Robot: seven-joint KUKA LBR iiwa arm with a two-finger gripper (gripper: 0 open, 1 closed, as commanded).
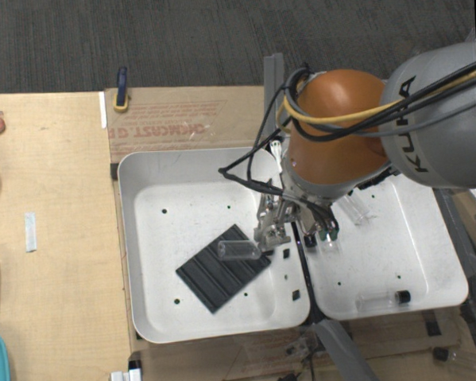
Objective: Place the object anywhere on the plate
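A small clear cylindrical object (238,249) is seen lying on its side on the dark ribbed plate (218,273), at the plate's upper-right corner. The plate is set at a slant on the floor of the left bin (148,230), nearer that bin's lower-right part.

The end effector (270,233) is positioned just beside the object's right end, low over the plate's corner — whether the object is between the fingers can't be made out, and how far the fingers are parted can't be told either, since they are blurred w/ wiring and metal parts around them. Above it, the orange band (334,129) of the arm is seen, w/ yellow and black cables looped over it, and the grey arm body (441,111) is extended to the right.

In the right bin (434,295), a clear item w/ a dark cap (384,300) is lying near the lower edge, and another faint clear piece (357,210) is lying nearer the top. Both bins are carried on a worktop (53,315) — a cardboard sheet (179,121) is laid behind the left bin.
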